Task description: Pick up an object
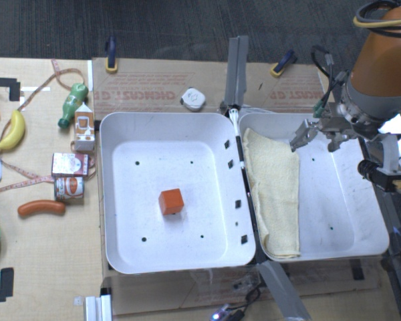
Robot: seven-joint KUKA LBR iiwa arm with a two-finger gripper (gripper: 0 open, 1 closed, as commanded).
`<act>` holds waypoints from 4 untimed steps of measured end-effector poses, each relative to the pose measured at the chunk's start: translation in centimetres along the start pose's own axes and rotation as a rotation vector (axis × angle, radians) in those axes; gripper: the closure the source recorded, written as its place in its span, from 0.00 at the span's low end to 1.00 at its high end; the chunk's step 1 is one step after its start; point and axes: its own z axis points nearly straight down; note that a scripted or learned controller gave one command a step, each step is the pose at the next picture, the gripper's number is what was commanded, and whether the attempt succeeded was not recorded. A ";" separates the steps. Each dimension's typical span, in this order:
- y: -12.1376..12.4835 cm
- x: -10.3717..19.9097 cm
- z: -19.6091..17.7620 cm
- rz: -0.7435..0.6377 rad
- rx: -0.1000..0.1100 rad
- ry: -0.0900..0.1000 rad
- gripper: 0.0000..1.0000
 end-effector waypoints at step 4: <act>-4.0 -7.6 -4.4 0.981 0.003 -0.001 0.00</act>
